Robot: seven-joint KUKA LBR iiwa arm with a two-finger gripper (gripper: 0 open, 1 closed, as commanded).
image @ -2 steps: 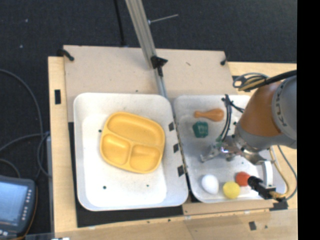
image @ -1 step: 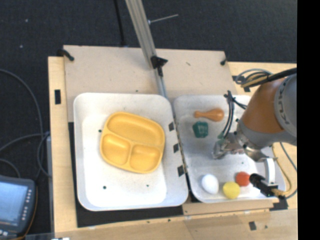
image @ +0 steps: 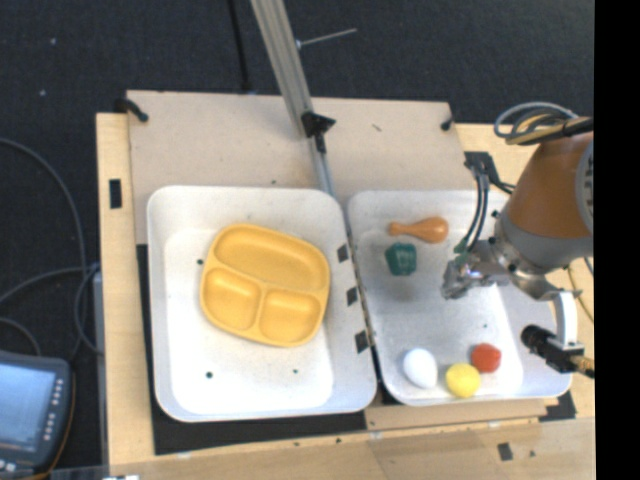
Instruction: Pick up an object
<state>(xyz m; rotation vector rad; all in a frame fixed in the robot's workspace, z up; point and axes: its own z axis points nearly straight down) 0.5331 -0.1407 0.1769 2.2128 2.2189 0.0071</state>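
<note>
The right bin (image: 440, 393) holds five small things: a green cup (image: 401, 259) and an orange-brown drumstick toy (image: 421, 230) toward the far side, and a white egg (image: 420, 367), a yellow lemon (image: 462, 379) and a red ball (image: 486, 357) along the near edge. The gripper (image: 462, 276) hangs over the bin's middle, right of the cup, with nothing visibly between its tips. The left bin (image: 180, 298) carries a yellow divided plate (image: 265, 284). No writing is readable.
</note>
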